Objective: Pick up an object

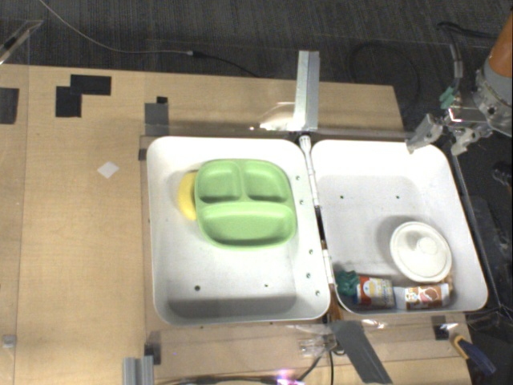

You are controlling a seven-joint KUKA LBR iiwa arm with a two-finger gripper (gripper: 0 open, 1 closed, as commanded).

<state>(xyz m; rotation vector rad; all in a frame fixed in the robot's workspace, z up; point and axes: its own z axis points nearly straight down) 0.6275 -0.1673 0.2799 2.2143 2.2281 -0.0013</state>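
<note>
Beyond the right bin's [449, 163] far corner, the gripper [449, 131].

Fixed overhead cam, slanted down, both bins [160, 239] w/ bench [72, 215].

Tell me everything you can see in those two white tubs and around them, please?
left bin: one, white, left half of the bench
right bin: one, white, beside it on the right
divided plate: one, green, upper part of the left bin
yellow object: one, partly hidden at the plate's left edge
round lidded container: one, white, lower right of the right bin
small bottles: two, red-labelled, lying along the right bin's front wall
dark green object: one, at the bottles' left end
gripper: one, grey, above the right bin's far right corner
</note>
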